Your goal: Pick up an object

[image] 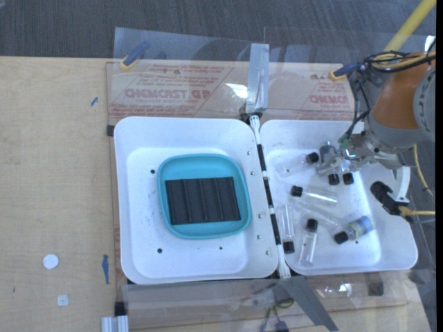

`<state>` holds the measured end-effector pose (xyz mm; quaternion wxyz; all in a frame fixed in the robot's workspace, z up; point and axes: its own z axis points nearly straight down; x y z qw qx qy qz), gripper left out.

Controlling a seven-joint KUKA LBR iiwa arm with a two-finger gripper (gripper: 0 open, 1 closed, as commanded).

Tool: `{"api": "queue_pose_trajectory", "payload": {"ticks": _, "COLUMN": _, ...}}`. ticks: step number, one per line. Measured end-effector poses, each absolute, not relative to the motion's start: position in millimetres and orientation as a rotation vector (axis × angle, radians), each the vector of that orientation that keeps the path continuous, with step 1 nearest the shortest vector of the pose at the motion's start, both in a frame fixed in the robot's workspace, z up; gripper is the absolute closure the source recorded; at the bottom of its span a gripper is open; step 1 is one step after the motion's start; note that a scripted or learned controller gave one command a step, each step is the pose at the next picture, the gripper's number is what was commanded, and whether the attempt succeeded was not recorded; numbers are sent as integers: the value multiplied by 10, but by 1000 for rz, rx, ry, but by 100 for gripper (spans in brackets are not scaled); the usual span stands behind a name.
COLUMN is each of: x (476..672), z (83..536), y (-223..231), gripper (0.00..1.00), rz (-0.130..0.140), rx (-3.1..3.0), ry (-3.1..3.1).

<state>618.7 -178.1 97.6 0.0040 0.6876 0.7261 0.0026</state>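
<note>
Slanted look down on a wooden bench point(55, 151) bearing two shallow white bins side by side.

In the left bin point(135, 206), a teal tray point(166, 175) with rounded corners, holding a black ridged insert point(203, 200).

Just right of the teal tray, past the seam between the bins, the right bin point(394, 258), scattered with clear vials point(320, 198) with black caps, most lying on their sides and apart from one another. Closest to the teal tray, a thin vial point(287, 221) lying along the bin's near wall, faint against the white. Farthest right of the teal tray, a blue-tinted vial point(358, 225) on its side, contents too small to make out.

Right of the teal tray and slightly higher in the picture, the gripper point(339, 158), low over the back part of the right bin among small black caps point(333, 179) (loose or on upright vials, hard to say). Tangled in cables and glare there, so no telling whether spread, pressed together or pinching something.

Further right of the teal tray, the grey arm with its orange band point(401, 95), cut off by the picture's edge.

Behind the teal tray, a clear plastic sheet point(180, 92) with red lettering, only partly legible.

Far left of the teal tray, a small white disc point(50, 261) on the bare bench
</note>
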Motion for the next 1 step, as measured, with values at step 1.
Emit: {"api": "queue_pose_trajectory", "payload": {"ticks": 1, "x": 6555, "z": 2092, "y": -797, "gripper": 100, "rz": 2, "rx": 2143, "ry": 2296}}
